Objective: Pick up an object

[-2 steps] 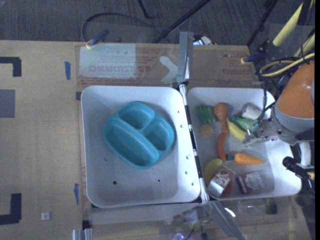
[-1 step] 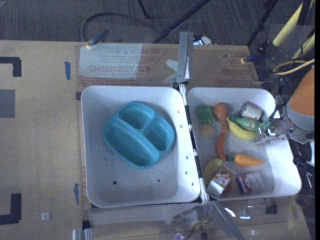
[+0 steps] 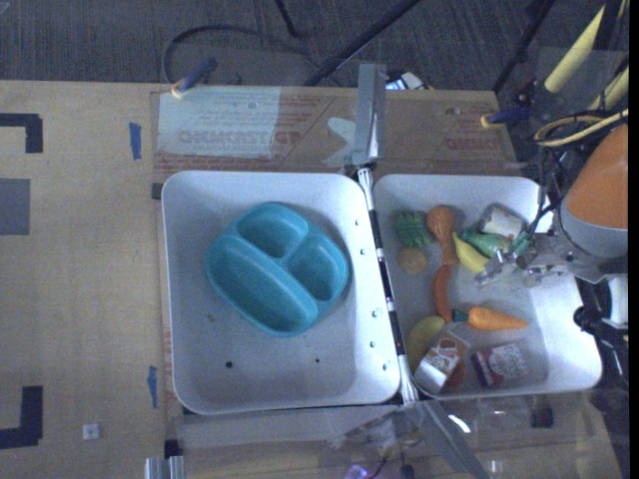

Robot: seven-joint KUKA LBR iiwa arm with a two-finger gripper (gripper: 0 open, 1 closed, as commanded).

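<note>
- Two white bins are seen on the desk (image 3: 80, 297); a blue tray (image 3: 278, 267) lies in the left bin (image 3: 190, 367).
- The claw (image 3: 502, 263) is held low in the right bin (image 3: 569, 352), toward its 2 o'clock corner.
- Whether the claw is open or closed cannot be told; nothing is seen gripped.
- Nearest things: a carrot (image 3: 494, 318) at 6 o'clock of the claw, a yellow-green piece (image 3: 473, 250) at 10 o'clock.
- One free thing should be chosen, probably the carrot, as it lies apart from the cartons (image 3: 469, 359).
- The claw should be centred over the carrot's middle, lowered straight and closed across its narrow width, so that it is not pushed away.
</note>
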